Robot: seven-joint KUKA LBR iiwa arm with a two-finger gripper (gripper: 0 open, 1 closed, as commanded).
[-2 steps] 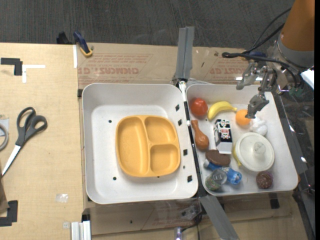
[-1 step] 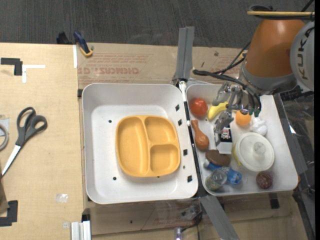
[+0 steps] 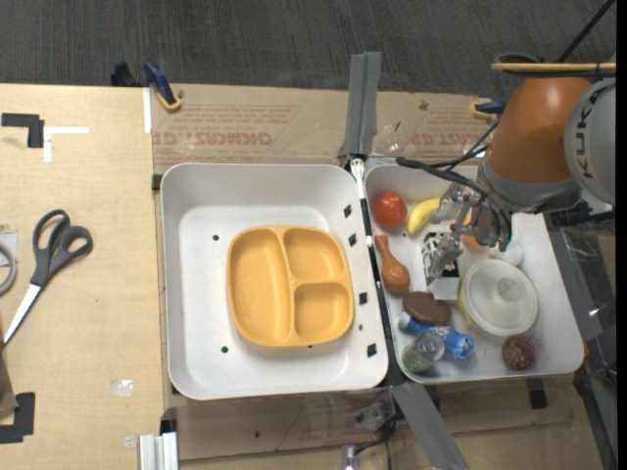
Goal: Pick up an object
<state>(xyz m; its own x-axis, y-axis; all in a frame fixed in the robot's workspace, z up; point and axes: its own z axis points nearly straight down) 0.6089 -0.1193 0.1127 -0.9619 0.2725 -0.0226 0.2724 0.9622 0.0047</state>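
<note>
Starting at the near edge of the right bin (image 3: 566, 292), a blue crumpled wrapper (image 3: 457, 345) lies beside a greenish round thing (image 3: 421, 358), with a dark red ball (image 3: 518, 352) off to their right near the bin's near right corner. Just beyond them sit a brown oval piece (image 3: 427, 308) and, to its right, a white round lidded bowl (image 3: 500, 295). Farther in, a brown drumstick-shaped toy (image 3: 390, 265) lies along the bin's left wall, its long axis running near to far, the thick end nearer and the thin end pointing away. Right of it, around the middle of the bin, the gripper (image 3: 443, 255) reaches down from the grey and orange arm (image 3: 542, 135); its fingers are lost in clutter and cable, so how far they stand apart, and whether they have hold of anything, cannot be told. Beyond the gripper and slightly left lies a yellow banana (image 3: 422, 214), its long axis slanting from near left to far right, close by the tool. Left of the banana is a red tomato (image 3: 391, 209). The left bin (image 3: 186, 292) bears a yellow divided plate (image 3: 290, 284). Scissors (image 3: 49, 253) lie on the bench at far left.
</note>
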